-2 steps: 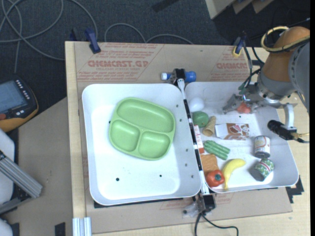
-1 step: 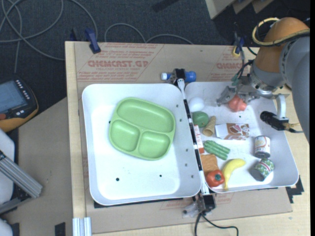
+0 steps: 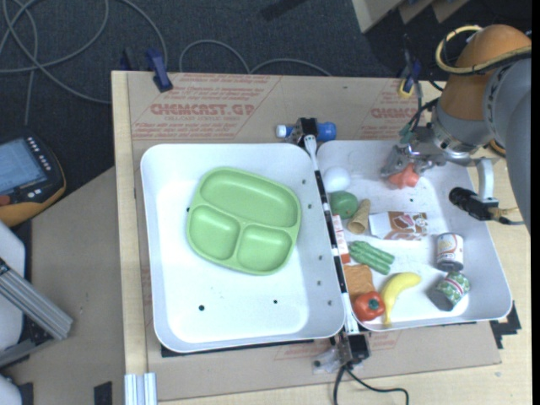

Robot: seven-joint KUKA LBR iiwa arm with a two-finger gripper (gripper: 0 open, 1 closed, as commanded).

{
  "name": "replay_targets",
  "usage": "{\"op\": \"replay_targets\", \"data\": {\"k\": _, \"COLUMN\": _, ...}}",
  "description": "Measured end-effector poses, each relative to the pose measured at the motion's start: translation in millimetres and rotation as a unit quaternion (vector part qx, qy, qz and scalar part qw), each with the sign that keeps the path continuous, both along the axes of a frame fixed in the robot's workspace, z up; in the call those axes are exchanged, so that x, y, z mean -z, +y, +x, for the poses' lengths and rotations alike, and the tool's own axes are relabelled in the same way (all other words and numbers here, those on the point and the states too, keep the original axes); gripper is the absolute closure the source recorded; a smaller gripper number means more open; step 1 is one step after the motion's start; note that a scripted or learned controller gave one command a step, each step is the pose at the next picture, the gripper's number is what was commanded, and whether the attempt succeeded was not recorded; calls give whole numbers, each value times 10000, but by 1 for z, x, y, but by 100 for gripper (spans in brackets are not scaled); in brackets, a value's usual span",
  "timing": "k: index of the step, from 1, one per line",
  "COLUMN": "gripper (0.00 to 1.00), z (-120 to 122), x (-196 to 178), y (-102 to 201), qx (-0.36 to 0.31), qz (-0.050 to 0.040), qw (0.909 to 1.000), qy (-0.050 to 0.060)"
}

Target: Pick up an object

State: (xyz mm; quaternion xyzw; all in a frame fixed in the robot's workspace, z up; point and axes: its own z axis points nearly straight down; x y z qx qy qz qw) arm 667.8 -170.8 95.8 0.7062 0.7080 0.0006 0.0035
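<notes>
My gripper (image 3: 403,165) hangs low over the back of the right bin (image 3: 494,268), coming in from the right. A small orange-red object (image 3: 409,176) sits right at its tip, touching or just below it; whether it is gripped is unclear. In front of it lie a flat picture card (image 3: 407,224), a tan cone (image 3: 360,216), a green round piece (image 3: 343,202) and a white ball (image 3: 337,178). Nearer the front are a green pod (image 3: 371,256), a banana (image 3: 398,285), a tomato (image 3: 369,306) and two small cans (image 3: 449,250) (image 3: 450,288).
The left bin (image 3: 169,302) holds a green divided plate (image 3: 244,220). An orange-brown cracker (image 3: 358,277) lies by the wall between the bins. A blue and white clamp (image 3: 305,130) sits at the bins' back edge.
</notes>
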Motion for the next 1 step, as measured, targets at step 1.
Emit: {"op": "replay_targets", "data": {"k": 1, "gripper": 100, "z": -1, "x": 10, "y": 71, "qx": 4, "qz": 29, "qw": 10000, "qy": 39}}
